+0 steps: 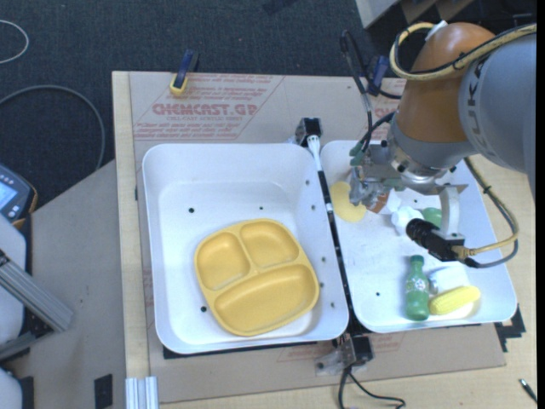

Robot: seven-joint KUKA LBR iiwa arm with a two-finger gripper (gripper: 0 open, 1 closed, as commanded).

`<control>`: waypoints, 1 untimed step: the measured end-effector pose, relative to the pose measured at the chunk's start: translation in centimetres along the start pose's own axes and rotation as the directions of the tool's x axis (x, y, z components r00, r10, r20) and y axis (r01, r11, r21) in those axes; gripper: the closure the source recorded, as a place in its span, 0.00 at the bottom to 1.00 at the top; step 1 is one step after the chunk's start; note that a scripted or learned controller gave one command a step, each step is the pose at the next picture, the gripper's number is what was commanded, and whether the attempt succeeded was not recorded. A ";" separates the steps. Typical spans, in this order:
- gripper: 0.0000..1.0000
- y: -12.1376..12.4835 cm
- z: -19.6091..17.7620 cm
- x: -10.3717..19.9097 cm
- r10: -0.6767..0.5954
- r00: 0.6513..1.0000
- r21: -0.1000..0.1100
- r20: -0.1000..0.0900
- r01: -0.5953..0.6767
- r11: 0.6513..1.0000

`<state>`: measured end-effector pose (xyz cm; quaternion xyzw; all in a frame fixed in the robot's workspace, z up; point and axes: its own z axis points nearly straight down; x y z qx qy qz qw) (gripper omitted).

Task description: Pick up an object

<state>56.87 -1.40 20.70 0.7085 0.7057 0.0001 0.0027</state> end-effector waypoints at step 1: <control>1.00 -7.9 -8.1 2.4 -0.006 1.000 0.003 -0.005 0.006 1.000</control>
